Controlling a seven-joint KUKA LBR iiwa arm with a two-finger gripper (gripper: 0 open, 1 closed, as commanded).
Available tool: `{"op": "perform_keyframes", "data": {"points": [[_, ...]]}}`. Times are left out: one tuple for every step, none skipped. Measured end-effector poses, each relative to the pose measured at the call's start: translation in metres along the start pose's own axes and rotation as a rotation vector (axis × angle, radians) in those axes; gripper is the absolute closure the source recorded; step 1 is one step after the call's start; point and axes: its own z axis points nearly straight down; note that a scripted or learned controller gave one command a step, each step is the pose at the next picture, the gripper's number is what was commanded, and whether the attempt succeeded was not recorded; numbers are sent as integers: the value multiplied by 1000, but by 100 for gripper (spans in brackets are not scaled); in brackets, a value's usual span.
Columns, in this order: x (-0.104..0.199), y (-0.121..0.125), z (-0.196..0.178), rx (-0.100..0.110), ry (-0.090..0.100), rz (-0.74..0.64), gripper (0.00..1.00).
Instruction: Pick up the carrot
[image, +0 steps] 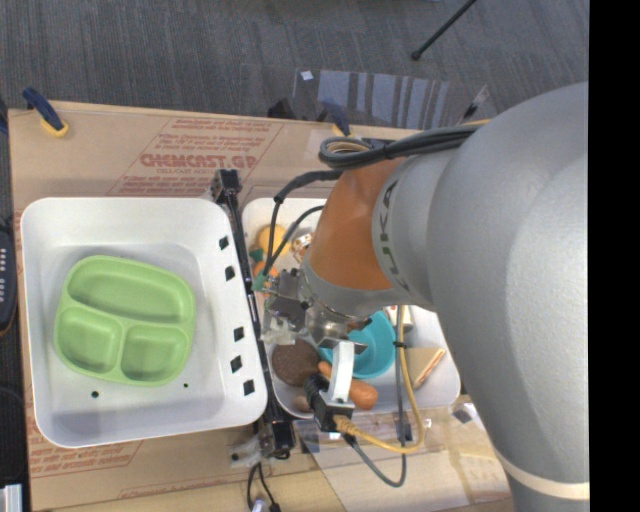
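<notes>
**Carrot lies nearward of the gripper**

The carrot lies in the right bin, close to its near rim. Its long axis runs roughly along that rim, and the robot's own hardware partly hides it. From the gripper it sits nearward and a little to the view's right, beyond a brown round thing. A teal bowl is just beside it. I cannot tell whether the gripper is open or closed.
</notes>
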Motion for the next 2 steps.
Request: {"op": "perform_keyframes", "data": {"points": [[4, -2, 9, -9, 4, 351, 100], [2, -2, 9, -5, 1, -26, 100]]}}
